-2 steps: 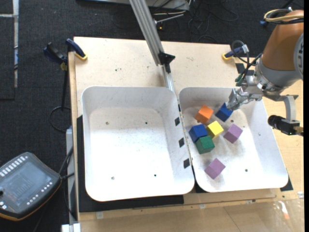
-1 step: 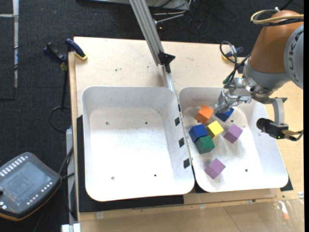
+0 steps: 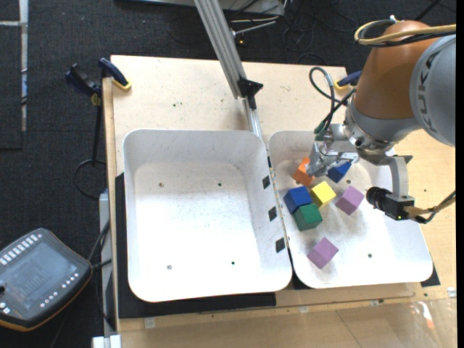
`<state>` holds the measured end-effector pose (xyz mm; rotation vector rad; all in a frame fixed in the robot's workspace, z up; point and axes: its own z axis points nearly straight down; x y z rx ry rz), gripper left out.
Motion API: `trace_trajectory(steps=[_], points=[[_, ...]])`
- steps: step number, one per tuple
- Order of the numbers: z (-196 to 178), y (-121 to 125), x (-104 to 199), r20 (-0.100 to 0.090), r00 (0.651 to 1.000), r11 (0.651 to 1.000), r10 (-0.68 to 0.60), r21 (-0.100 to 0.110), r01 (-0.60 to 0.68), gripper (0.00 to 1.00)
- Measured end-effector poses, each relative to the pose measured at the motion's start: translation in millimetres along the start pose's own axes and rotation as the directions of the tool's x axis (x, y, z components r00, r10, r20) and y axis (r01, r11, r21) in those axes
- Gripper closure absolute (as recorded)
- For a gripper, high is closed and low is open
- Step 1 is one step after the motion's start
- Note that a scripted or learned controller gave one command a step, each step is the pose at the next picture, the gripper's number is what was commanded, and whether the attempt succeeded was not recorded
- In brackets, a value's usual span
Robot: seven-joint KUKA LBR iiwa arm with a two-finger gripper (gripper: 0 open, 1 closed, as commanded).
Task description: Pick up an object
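**Claw lowered among the blocks in the right bin**

In the camera view, the claw [image 3: 320,167] is seen low in the right bin [image 3: 406,267], at the far end of a cluster of small blocks. Whether it is wide, narrow or closed on anything cannot be told, since the tip is hidden among wrist parts and blocks. An orange block [image 3: 303,172] is seen touching its left side, and a dark blue block [image 3: 338,171] just to its right. A yellow block [image 3: 323,193] lies just in front of it, with a blue block [image 3: 296,199] and a green block [image 3: 308,216] beyond that. Two purple blocks [image 3: 349,199] [image 3: 322,252] lie further out, the second well apart. The left bin [image 3: 145,151] lies far to the claw's left.

The orange block is judged the likely target. A good grasp would be made by centring the claw over one block alone, so that neighbours are not wedged in, and the lift should be made straight up.
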<state>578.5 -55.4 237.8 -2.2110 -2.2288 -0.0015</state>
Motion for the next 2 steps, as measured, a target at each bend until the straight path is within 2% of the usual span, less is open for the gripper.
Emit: trace_trajectory(steps=[1, 2], points=[[2.8, -7.5, 57.5, 0.0, 1.0, 1.0, -0.001, 0.001, 0.001, 1.0], [-2.1, -30.0, 116.7, 0.0, 1.0, 1.0, -0.002, 0.001, 0.002, 1.0]])
